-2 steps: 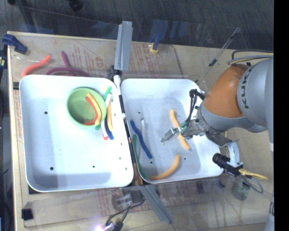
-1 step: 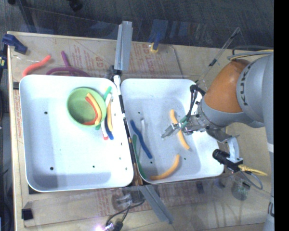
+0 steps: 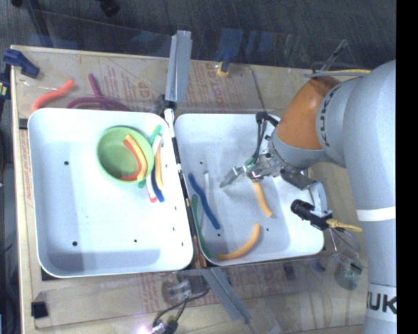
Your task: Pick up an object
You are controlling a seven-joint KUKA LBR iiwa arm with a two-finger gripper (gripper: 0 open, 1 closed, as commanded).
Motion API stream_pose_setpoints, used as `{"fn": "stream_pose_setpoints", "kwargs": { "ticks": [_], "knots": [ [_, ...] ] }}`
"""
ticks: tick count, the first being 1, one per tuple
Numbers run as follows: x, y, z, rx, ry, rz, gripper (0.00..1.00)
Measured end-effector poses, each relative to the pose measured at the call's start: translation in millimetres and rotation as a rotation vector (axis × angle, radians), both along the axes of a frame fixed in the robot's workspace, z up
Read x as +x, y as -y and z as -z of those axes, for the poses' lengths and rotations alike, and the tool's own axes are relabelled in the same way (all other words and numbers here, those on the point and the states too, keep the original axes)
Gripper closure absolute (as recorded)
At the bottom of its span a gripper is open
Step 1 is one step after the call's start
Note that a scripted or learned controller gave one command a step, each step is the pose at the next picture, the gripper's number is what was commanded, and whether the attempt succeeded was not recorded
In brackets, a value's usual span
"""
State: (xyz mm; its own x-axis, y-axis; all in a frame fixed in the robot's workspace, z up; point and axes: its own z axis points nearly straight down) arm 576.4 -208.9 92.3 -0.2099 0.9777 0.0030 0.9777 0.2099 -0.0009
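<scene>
My gripper (image 3: 240, 177) is low in the right bin (image 3: 285, 245), near its middle, and stands open with nothing between its fingers. A thin orange stick (image 3: 263, 199) lies just below and to the right of it, its upper end close to one fingertip (image 3: 254, 175). A curved orange piece (image 3: 242, 242) rests near the bin's front wall. A blue stick (image 3: 203, 200) and a green stick (image 3: 195, 223) lie along the bin's left side, apart from the gripper.
The left bin (image 3: 70, 242) holds a green bowl (image 3: 118, 157) with several coloured sticks draped over its right rim. The grey arm (image 3: 362, 138) covers the right bin's far right side. Loose cords (image 3: 90, 103) lie on the bench behind the left bin.
</scene>
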Motion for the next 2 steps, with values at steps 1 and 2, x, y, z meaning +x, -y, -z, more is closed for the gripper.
{"fn": "stream_pose_setpoints", "kwargs": {
  "ticks": [1, 2],
  "knots": [
    [-25.3, 1.5, -19.5, -0.001, -0.004, 0.095, 0.0],
    [-25.3, 1.5, -19.5, -0.001, -0.004, 0.095, 0.0]
  ]
}}
